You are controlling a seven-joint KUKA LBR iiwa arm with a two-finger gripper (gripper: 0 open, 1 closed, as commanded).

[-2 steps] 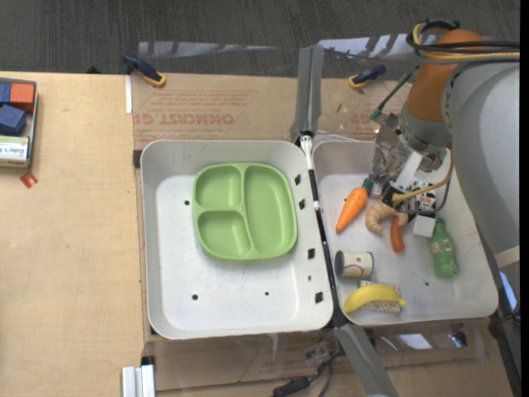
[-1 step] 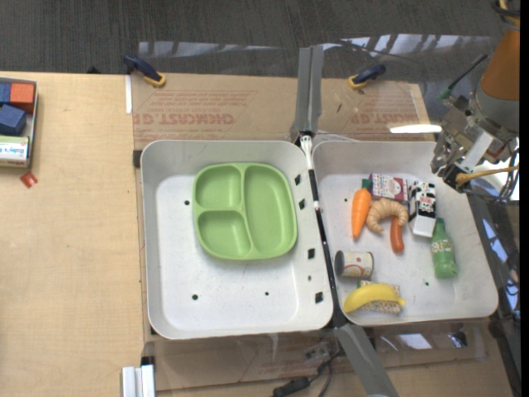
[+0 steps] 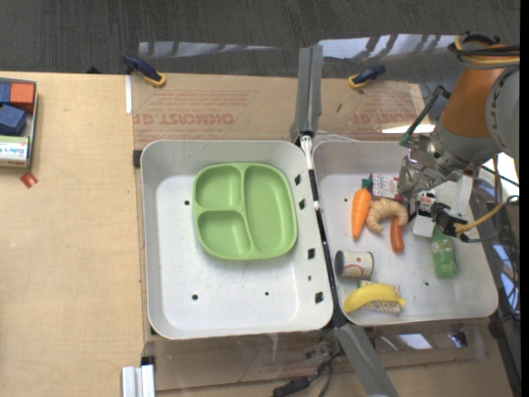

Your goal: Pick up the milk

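The milk (image 3: 382,185) is a small white and pink carton lying near the back of the right bin (image 3: 471,304), just behind a croissant (image 3: 387,213). My gripper (image 3: 411,188) hangs low over the bin directly to the right of the carton, close to it and to the croissant's right end. The grey arm with its orange band (image 3: 473,106) comes in from the upper right. Nothing shows as lifted off the bin floor.
The right bin also holds a carrot (image 3: 359,212), a red sausage (image 3: 397,236), a green bottle (image 3: 444,256), a small can (image 3: 355,264) and a banana (image 3: 369,295) on a packet. A green divided plate (image 3: 245,211) lies in the left bin (image 3: 165,288).
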